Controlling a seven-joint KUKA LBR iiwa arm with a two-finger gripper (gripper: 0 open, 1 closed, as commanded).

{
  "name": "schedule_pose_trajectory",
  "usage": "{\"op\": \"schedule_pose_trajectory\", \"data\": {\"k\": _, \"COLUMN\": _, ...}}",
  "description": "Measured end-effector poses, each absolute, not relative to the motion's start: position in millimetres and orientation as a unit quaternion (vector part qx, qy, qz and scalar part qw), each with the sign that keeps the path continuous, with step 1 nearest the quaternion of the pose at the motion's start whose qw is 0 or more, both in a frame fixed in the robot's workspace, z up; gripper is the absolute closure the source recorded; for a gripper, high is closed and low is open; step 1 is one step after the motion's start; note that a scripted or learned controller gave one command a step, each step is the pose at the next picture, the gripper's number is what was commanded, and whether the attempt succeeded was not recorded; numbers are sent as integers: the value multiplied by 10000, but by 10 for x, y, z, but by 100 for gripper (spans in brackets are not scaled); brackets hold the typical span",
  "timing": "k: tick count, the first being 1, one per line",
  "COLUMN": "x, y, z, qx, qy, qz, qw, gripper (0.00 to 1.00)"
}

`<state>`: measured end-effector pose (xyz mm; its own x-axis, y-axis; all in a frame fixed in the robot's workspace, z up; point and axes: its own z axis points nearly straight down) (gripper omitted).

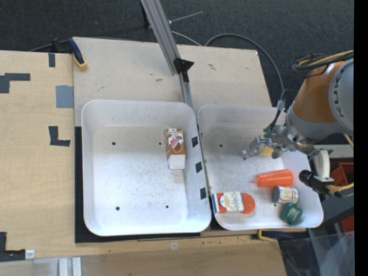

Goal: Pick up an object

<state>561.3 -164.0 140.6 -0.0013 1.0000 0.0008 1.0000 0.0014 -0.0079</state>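
Observation:
My gripper [257,149] hangs low over the upper middle of the right bin [230,119], reaching in from the right below the arm's orange band. A small yellow bit [266,150] shows right at the gripper; whether it is held is unclear. Below it lie an orange bottle [274,179] on its side, a small jar [286,195], a green object [291,213] and a red and white packet [234,202] by the bin's front left corner. A brown and white carton [175,148] lies in the left bin [115,171], near its right wall.
A metal pole [164,30] slants from the top down to the divide between the bins. A black cable [241,39] loops over the bench behind the right bin. A yellow-handled clamp [77,53] sits at the bench's back left.

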Motion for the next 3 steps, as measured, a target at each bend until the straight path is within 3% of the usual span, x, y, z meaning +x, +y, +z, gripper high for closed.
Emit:
{"op": "schedule_pose_trajectory", "data": {"k": 1, "x": 5608, "y": -1635, "z": 878, "qx": -7067, "qy": -7075, "qz": 12, "qw": 1, "gripper": 0}}
{"op": "schedule_pose_trajectory", "data": {"k": 2, "x": 5610, "y": -1627, "z": 996, "qx": -7063, "qy": -7079, "qz": 8, "qw": 12, "gripper": 100}}
{"op": "schedule_pose_trajectory", "data": {"k": 3, "x": 5626, "y": -1633, "z": 1416, "qx": -7067, "qy": -7075, "qz": -6, "qw": -11, "gripper": 100}}
